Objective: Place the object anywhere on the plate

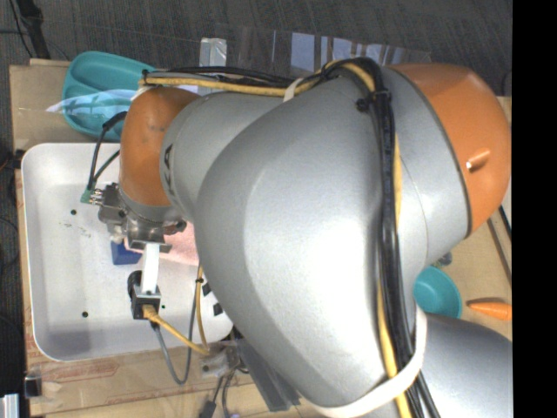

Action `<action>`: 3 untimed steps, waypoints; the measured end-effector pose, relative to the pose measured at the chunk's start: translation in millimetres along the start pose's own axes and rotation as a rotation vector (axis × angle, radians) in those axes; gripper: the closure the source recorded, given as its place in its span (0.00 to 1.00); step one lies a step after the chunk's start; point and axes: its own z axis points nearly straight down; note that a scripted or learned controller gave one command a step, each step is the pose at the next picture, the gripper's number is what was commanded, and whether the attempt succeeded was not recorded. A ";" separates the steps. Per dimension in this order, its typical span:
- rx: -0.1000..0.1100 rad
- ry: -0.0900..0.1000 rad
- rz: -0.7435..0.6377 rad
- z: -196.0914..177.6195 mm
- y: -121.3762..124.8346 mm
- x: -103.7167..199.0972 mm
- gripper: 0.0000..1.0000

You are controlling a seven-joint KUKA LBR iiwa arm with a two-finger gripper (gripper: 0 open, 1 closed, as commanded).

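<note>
One white bin (pixel 52 233) sat at your left on the tabletop (pixel 22 85). You had the claw (pixel 141 236) low over the bin's middle; open or closed could not be told, as the wrist hid it. A small blue object (pixel 120 252) lay on the bin floor just beside the claw, against a pink item (pixel 180 249) that ran under the arm. A teal container (pixel 96 72) stood beyond the bin's far edge.

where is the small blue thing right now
In the camera view, the blue thing lies in the left bin, near its middle, with a pink item just right of it.
</note>
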 end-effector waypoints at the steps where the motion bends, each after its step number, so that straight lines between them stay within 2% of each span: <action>1: 0.012 -0.003 -0.136 -50.7 77.0 -27.0 1.00; 2: 0.003 0.000 -0.139 -0.4 3.8 0.6 1.00; 3: 0.012 -0.003 -0.164 -42.9 57.2 -8.8 1.00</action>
